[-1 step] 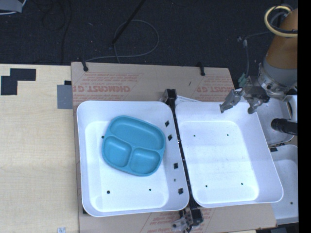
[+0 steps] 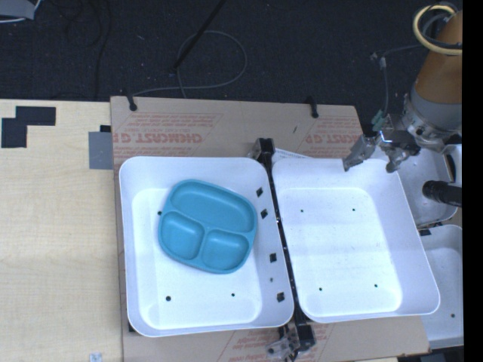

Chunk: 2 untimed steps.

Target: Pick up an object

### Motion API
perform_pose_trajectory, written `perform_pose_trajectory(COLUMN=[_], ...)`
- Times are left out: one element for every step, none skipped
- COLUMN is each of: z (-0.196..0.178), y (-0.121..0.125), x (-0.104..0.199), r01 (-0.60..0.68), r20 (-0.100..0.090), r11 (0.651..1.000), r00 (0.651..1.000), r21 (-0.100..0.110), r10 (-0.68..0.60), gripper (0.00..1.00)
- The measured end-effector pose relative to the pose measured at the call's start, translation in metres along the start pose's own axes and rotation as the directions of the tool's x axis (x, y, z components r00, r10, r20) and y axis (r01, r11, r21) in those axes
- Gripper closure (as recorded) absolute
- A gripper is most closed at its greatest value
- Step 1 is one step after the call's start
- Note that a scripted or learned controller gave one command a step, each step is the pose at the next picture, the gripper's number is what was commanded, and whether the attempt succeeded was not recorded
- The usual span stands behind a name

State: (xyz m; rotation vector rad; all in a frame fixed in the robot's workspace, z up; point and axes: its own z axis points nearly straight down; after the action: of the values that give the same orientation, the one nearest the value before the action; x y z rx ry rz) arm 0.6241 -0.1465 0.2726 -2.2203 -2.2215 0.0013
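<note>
A blue divided plate [image 2: 207,225] with three compartments lies flat in the left white bin [image 2: 151,292]. My gripper [image 2: 375,155] hangs over the far right corner of the right white bin [image 2: 407,277], well away from the plate. Its two dark fingers are spread apart, open, with nothing between them. The orange-banded wrist rises above it at the view's right edge.
A black divider [image 2: 275,232] runs between the two bins. Both bins rest on a cardboard sheet [image 2: 211,127] on the bench. Cables lie on the dark floor behind. A white fixture [image 2: 453,202] stands to the right of the right bin.
</note>
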Motion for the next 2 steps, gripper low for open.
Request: perform_pose_trajectory(z=[0.064,0.117], y=[-0.002,0.000], x=[0.005,0.015], r01=[0.000,0.001], r20=[-0.002,-0.002], r11=[1.000,1.000], r00=[1.000,1.000], r21=[0.007,0.007], r10=[0.000,-0.001], gripper=[0.00,0.00])
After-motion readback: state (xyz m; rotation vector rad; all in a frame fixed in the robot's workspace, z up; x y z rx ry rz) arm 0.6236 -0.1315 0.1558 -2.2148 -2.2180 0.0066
